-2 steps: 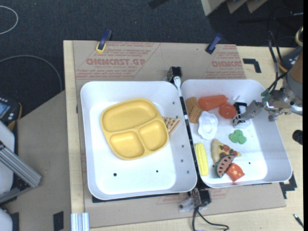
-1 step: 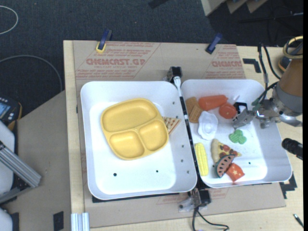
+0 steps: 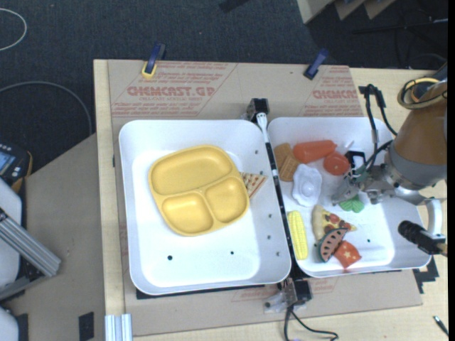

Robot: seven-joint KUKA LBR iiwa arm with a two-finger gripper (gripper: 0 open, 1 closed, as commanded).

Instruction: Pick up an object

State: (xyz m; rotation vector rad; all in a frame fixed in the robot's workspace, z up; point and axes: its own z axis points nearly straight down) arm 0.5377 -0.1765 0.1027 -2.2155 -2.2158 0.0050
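So the arm comes in from the right and its tool is down inside the right bin, sitting right over a small green piece in the middle of the toy food. Honestly can't tell whether the tool is clenched or released, the wrist and cables cover that bit, and nothing is clearly seen grasped.

The pickable stuff is all bunched in that right bin: an orange-red carrot-ish piece along the far side, a red tomato-like ball just beside it, a brown bread-looking slice near the divider, and a white crinkly item right below those. Closer to the camera there's a yellow corn cob lying along the bin's left wall, a pizza slice next to it, then a watermelon wedge touching a red piece.

The left bin has a yellow divided plate lying flat, with a small waffle-patterned wedge tucked against its right edge. Both bins sit on a cardboard-covered table.
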